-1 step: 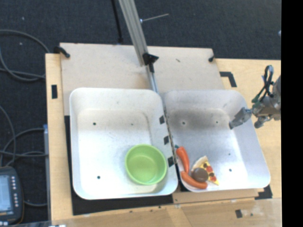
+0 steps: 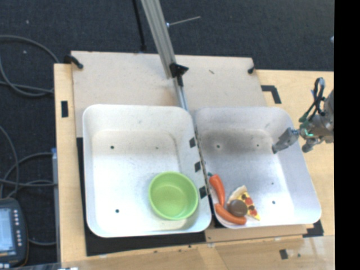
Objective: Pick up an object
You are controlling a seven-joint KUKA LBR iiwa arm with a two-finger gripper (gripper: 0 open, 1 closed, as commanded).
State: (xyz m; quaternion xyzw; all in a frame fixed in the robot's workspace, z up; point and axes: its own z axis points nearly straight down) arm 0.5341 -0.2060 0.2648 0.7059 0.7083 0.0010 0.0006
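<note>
At the right edge of the frame the hand [image 2: 297, 140], fingers spread and holding nothing, hovers over the right bin [image 2: 292, 190], while the carrot [image 2: 218, 188] lies down-left of it, long axis running top-to-bottom.

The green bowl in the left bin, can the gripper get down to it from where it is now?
Probably yes. The green bowl sits open with nothing over it; the gripper hangs at the right bin's far edge and must cross over.

The bench [image 2: 124, 77] (pale wood) bears two white bins [image 2: 140, 117].
</note>
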